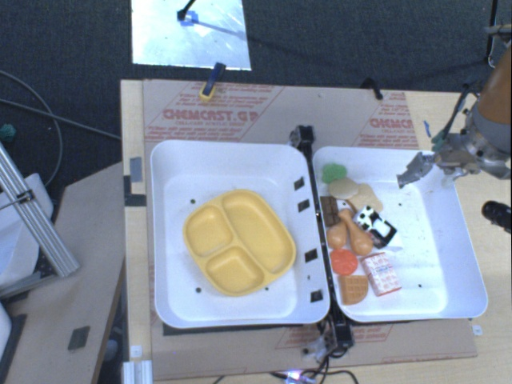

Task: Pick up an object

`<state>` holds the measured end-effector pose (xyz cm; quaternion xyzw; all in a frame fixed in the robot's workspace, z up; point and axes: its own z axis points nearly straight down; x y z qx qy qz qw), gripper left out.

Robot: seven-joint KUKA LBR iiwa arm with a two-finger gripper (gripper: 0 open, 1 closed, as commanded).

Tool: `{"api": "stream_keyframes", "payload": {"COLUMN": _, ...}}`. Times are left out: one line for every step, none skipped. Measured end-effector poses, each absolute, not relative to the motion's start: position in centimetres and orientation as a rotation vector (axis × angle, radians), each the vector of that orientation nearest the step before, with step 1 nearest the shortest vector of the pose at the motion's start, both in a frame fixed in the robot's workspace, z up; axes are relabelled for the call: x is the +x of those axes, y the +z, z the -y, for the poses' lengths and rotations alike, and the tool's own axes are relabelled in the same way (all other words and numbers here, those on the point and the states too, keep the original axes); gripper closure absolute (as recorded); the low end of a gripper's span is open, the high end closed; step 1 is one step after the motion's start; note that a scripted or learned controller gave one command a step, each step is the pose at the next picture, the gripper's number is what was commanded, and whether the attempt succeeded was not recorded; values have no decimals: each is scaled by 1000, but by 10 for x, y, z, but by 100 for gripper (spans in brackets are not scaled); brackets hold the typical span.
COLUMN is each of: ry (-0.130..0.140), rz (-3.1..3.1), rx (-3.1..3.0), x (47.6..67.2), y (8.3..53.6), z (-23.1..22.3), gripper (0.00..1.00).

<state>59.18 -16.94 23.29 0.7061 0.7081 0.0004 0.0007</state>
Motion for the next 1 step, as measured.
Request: {"api": "stream_keyframes", "payload": {"ry": -2, "rz": -2237, "rx": 2217, "x": 530, "y": 196, "z": 95, "gripper": 0}}
